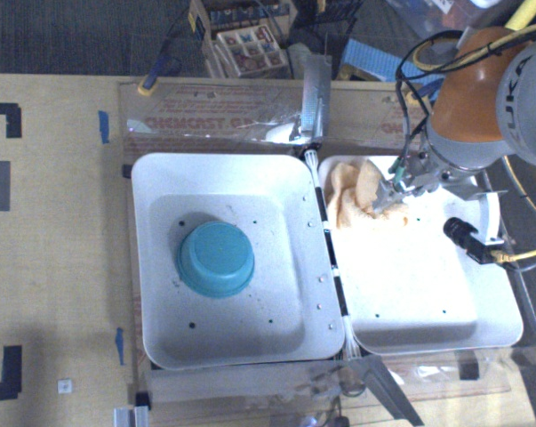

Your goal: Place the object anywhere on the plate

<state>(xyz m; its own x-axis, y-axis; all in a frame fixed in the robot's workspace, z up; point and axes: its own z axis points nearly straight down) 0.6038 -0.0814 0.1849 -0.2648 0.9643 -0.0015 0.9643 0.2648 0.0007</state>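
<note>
Camera view, looking down at a slant: the grey arm [508, 105] with its orange band [468, 105] reaches in from the view's upper right and bends downward, so that the wrist tips toward the bins and the gripper [392, 192] points down and a little leftward.

The round blue plastic plate [216, 256] lies alone near the middle of the shallow white left bin [161, 194], and it looks domed, more like an upturned dish. Everything else sits to the view's right of that plate. Across the seam between the bins, and farther back than the plate, a pale tan, crumpled, soft-looking object [352, 194] is bunched in the back corner of the shallow white right bin [428, 283], the corner closest to the plate's bin.

The gripper is down at the right edge of that tan object, touching or just beside it, well apart from the plate. From here I cannot tell whether the gripper is spread or pressed together, nor whether it has any of the tan object in it.

The pale wooden bench [54, 238] stretches away on the plate's far left.
</note>
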